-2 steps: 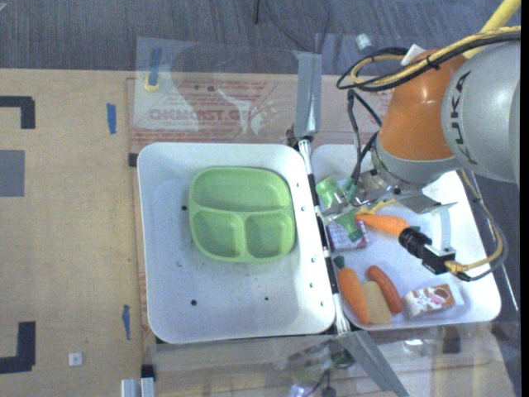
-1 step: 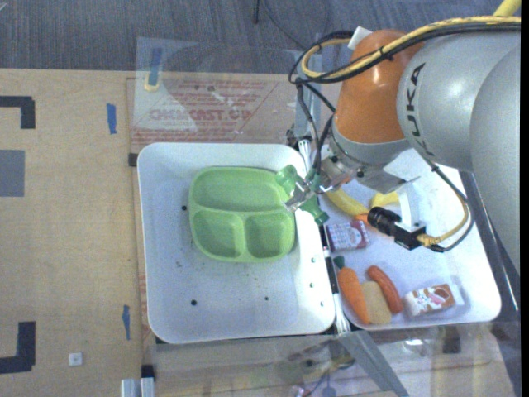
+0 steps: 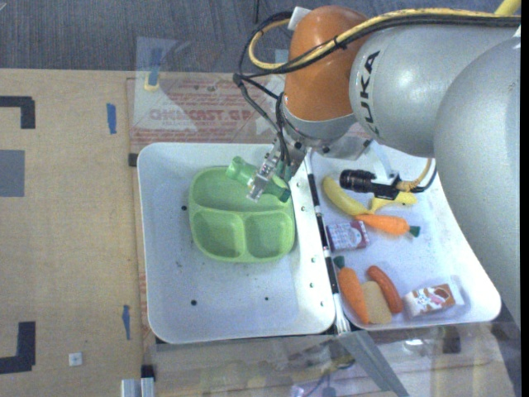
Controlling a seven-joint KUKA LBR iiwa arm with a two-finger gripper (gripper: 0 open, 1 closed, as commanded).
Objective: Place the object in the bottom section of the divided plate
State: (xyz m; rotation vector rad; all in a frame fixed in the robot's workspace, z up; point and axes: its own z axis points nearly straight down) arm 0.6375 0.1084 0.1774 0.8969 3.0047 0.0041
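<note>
A light green divided plate [image 3: 216, 236] lies in the left bin [image 3: 165, 288], with one wide section at the far side and two smaller ones at the near side. My gripper [image 3: 264, 179] hangs over the plate's far right rim. It is shut on a small green object [image 3: 240, 170], whose pale end sticks out to the left of the fingers and whose darker end [image 3: 283, 192] shows on their right. The object is above the wide far section, near its right edge. The arm covers the bins' far right part.
The right bin [image 3: 471, 271] holds a banana [image 3: 344, 200], a carrot [image 3: 388, 224], a small red packet [image 3: 348, 236], a hot dog in a bun [image 3: 374, 295] and a small carton [image 3: 431, 299]. A ridge [image 3: 322, 246] divides the bins just right of the plate.
</note>
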